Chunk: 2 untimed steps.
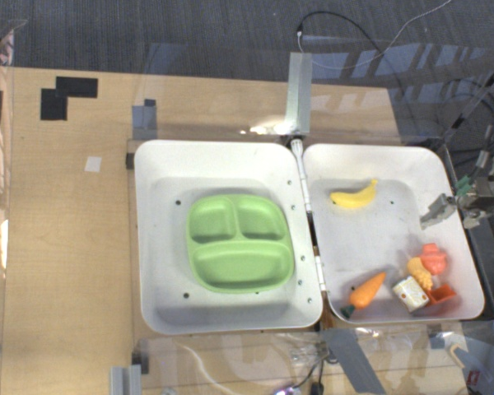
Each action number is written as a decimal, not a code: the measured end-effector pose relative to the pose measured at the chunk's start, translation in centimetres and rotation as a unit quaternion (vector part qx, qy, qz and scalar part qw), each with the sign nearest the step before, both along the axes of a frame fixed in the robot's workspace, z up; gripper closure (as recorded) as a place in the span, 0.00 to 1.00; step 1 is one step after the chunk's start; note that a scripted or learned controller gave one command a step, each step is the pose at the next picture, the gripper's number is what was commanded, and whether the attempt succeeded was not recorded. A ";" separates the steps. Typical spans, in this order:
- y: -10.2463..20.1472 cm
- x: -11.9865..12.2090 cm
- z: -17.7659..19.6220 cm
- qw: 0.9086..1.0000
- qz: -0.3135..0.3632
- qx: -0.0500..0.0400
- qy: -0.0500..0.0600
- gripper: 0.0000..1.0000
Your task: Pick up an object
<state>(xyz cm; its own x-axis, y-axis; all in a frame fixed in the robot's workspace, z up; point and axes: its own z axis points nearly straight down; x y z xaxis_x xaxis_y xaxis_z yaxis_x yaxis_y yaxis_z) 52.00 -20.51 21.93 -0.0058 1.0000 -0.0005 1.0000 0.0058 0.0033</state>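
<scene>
Two white bins sat side by side on the counter [58, 245]. The left bin [156, 220] had one green divided plate [240, 242]. The right bin [395, 171] held one banana [353, 195], one carrot [367, 290] and a small toy pile [424, 280] in the corner. The gripper [441, 208] hung over its right edge, well clear of everything; couldn't tell how it was set.

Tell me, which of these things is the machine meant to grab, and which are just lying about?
Could be grabbed: banana, carrot, pink toy, white block, all in the right bin; gripper waits nearby.

Lying about: green plate, left bin, bench.
</scene>
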 end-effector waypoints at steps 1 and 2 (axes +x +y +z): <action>6.8 5.5 -13.0 1.000 -0.014 -0.001 -0.006 0.00; 11.1 10.8 -13.1 1.000 0.027 0.000 -0.004 0.00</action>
<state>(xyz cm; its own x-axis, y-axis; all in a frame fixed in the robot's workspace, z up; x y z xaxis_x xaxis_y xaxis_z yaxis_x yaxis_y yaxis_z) 62.76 -9.39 8.86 -0.0597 0.9982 -0.0003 0.9981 0.0597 0.0113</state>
